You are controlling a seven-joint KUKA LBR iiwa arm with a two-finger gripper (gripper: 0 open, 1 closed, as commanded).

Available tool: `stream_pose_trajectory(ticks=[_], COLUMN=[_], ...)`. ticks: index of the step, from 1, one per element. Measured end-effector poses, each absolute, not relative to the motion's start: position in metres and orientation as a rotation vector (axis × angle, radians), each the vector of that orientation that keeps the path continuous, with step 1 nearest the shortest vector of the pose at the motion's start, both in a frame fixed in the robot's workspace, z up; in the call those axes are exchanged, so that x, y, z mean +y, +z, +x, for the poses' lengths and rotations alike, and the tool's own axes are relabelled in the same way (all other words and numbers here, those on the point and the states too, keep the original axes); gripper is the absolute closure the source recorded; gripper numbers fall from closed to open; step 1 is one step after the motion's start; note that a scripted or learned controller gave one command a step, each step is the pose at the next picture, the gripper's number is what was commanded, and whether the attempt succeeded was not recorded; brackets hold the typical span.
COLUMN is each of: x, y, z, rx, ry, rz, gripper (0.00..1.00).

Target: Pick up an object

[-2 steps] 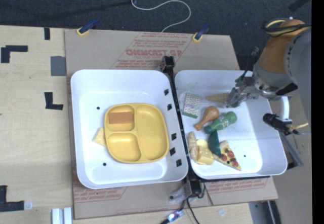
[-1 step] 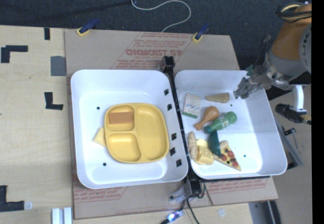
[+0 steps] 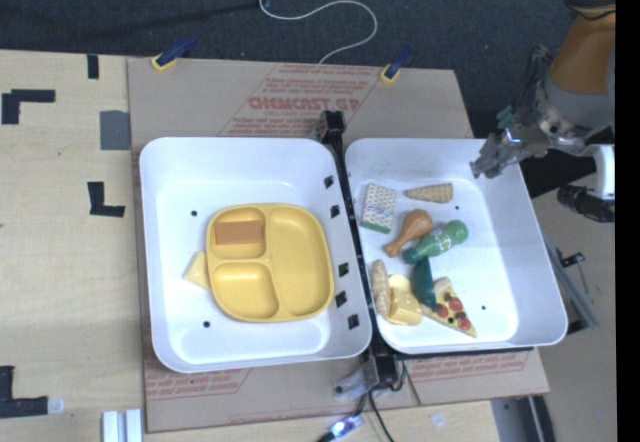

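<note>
The right bin [image 3: 520, 260] holds several toy foods: a chicken drumstick [image 3: 408, 231], a green bottle [image 3: 437, 241], a pizza slice [image 3: 452, 307], a pale wedge [image 3: 430, 193], a checked block [image 3: 378, 206] and a bread-like piece [image 3: 381, 287]. My gripper [image 3: 492, 157] hangs over the bin's far right rim, up and to the right of the pale wedge, apart from every toy. Nothing shows between its fingers.
The left bin [image 3: 170, 230] holds a yellow divided tray [image 3: 272, 262] with a brown block [image 3: 238, 230] in one compartment and a pale yellow piece [image 3: 195, 271] beside it. A cable [image 3: 300, 10] loops behind the bins. The arm [image 3: 585, 60] stands at the right edge.
</note>
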State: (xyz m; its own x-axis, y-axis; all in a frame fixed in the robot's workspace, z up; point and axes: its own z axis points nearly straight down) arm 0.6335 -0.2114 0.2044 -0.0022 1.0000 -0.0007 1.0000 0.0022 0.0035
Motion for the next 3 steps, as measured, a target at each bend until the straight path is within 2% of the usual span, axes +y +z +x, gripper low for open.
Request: stream_pose_trajectory(ticks=[1, 2, 3], x=[-0.211, -0.161, -0.109], y=[0.225, 0.234, 0.226], z=[0.634, 0.630, 0.614], rx=[2.223, 2.227, 2.228], ry=[0.001, -0.001, -0.003], rz=[2.220, 2.219, 2.219], gripper=[1.00, 1.00, 1.00])
